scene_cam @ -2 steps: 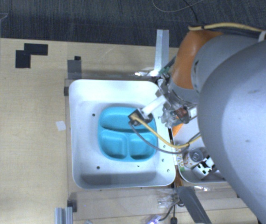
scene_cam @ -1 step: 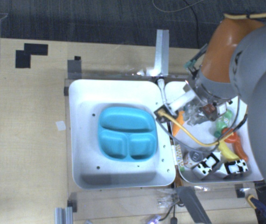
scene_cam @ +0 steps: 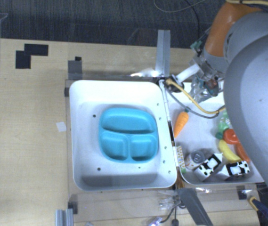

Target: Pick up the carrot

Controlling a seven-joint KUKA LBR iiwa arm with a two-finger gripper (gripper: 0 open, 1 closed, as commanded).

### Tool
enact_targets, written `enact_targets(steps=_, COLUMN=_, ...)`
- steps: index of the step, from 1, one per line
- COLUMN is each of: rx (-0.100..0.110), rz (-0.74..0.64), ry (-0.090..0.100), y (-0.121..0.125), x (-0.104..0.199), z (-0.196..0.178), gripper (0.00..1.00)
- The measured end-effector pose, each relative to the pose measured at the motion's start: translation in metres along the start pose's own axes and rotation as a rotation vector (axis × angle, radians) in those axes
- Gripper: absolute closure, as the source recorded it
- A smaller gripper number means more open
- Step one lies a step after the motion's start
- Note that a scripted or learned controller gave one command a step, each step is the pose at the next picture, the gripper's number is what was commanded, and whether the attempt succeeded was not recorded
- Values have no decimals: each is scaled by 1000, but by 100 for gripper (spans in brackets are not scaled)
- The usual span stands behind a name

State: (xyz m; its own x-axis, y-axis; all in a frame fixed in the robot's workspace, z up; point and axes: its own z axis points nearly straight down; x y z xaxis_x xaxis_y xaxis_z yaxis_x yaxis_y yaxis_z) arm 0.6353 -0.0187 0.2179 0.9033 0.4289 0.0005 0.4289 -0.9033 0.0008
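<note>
Carrot (scene_cam: pixel 181 122) lies tilted in the right bin (scene_cam: pixel 197 180), close to its left wall, untouched. Gripper (scene_cam: pixel 203 89) hangs above the bin's far end, apart from the carrot; finger spacing cannot be told. The arm (scene_cam: pixel 256 93) hides much of the right bin. Blue tray (scene_cam: pixel 126 134) sits in the left bin (scene_cam: pixel 84 140).

Tan bench (scene_cam: pixel 25 140), two white bins (scene_cam: pixel 79 140) side by side

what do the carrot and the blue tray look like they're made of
Carrot: probably toy plastic, with a smooth, even orange body and a small green tip. Blue tray: likely moulded plastic, in one uniform colour with rounded compartments and a soft sheen.
</note>
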Motion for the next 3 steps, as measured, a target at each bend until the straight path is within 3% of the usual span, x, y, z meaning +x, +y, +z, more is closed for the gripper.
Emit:
enact_targets(steps=1, rx=0, rz=-1, ry=2, y=-1, x=1, z=-1, gripper=0)
enact_targets(steps=2, rx=0, rz=-59, ry=2, y=15, x=-84, z=-12, gripper=0)
enact_targets(steps=3, rx=3, rz=200, ry=-1, y=-60, x=-78, z=34, gripper=0)
